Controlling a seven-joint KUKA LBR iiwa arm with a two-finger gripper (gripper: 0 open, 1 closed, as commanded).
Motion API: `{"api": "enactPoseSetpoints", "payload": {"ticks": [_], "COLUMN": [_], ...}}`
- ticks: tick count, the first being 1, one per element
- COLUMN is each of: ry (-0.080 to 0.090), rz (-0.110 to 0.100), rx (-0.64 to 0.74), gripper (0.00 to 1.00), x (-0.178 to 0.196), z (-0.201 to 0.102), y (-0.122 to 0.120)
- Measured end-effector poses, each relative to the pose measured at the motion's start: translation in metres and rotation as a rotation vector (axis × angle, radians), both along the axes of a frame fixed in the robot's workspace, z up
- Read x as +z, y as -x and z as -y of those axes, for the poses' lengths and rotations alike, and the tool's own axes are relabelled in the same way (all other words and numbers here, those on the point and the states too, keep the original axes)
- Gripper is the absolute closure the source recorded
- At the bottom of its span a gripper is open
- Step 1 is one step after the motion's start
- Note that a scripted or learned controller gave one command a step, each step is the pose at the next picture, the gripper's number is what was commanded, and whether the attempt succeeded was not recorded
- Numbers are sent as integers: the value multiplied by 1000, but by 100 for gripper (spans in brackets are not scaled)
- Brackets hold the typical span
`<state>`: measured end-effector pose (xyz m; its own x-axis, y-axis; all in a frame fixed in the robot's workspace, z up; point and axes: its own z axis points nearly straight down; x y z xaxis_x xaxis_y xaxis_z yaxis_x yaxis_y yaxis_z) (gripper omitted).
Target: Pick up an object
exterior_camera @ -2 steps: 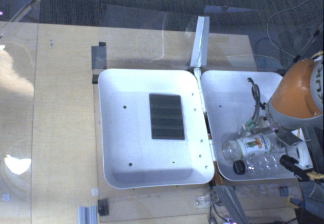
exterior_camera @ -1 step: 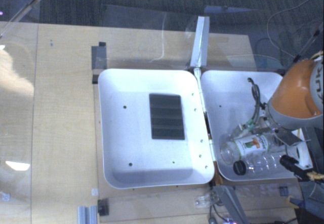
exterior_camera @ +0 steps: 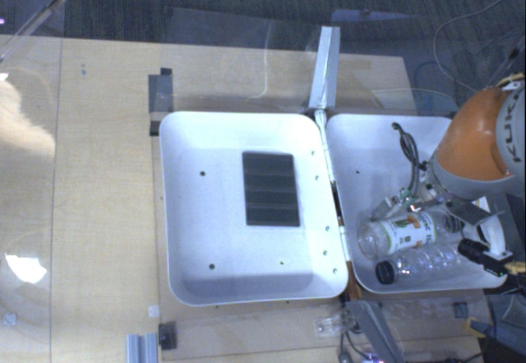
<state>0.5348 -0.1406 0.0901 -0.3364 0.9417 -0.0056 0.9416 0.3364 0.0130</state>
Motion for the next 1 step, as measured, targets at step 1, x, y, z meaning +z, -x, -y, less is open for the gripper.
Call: {"api": "enactPoseSetpoints", "payload": {"ticks": [1], "ry": [-2], "rz": [16], "rx": [127], "gripper": [0], "x": [1], "z": [42], "y": [36]}}
